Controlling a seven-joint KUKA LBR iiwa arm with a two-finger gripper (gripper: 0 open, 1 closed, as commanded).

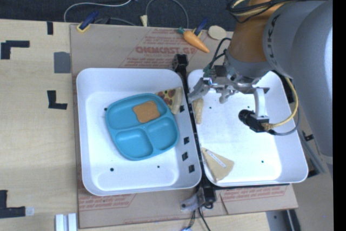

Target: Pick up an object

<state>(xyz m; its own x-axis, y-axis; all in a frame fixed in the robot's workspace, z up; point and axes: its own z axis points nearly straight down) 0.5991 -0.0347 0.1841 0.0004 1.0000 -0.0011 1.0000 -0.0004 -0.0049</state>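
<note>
Arm point(281, 40) enters from right, grey body with orange band over the wrist, hanging over the upper half of the right bin point(292, 167). Gripper point(212, 89) sits low at that bin's upper-left corner, close to the divider between bins; metal fingers point(201, 87) look spread, nothing visible between them, so open and not gripping anything. Candidate objects: a pale slim piece point(198, 111) lies along the right bin's left wall, just below and just beside the left fingertip, apart or touching not clear. A tan wedge-shaped piece point(218, 164) lies in the right bin's lower-left corner, well apart from the fingers. Left bin point(92, 170) holds a blue compartment tray point(142, 126), tilted, with a brown flat square point(146, 112) in its upper compartment. A pizza-slice toy point(171, 98) sits at the tray's upper right edge, against the left bin's right wall, across the divider from the gripper, near it but not between the fingers. Outside the bins, a toy carrot point(194, 40) lies on the cardboard sheet point(108, 46) above the bins, with a small beige round thing point(217, 32) just beside it. Black cable stub and yellow cable hang from the wrist over the right bin's middle.
</note>
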